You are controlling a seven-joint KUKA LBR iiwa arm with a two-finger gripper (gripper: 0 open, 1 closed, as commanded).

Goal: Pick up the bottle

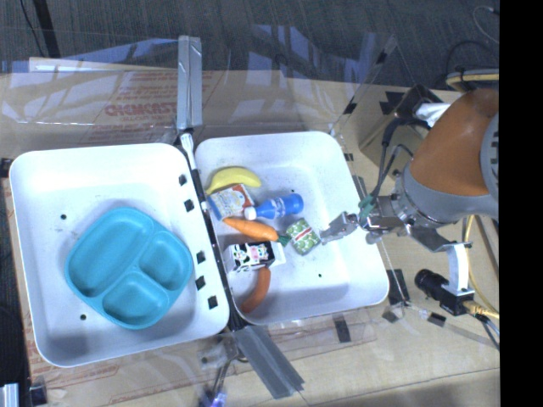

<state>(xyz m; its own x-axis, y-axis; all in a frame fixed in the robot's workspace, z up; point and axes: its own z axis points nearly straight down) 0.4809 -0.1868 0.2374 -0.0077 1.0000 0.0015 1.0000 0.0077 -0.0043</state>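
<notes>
The bottle (277,207) is small, white and blue with a blue cap, and lies on its side in the middle of the right bin (327,155), cap pointing right. My gripper (337,225) hangs over the right part of that bin, a little right of and below the bottle's cap and apart from it. It sits just right of a green carton (303,236). Nothing shows between the gripper's tips.
Around the bottle lie a banana (235,177), a white and red pack (227,202), a carrot (250,226), a cow-patterned carton (249,256) and a brown sausage (259,288). The left bin (51,185) holds a blue divided tray (127,265).
</notes>
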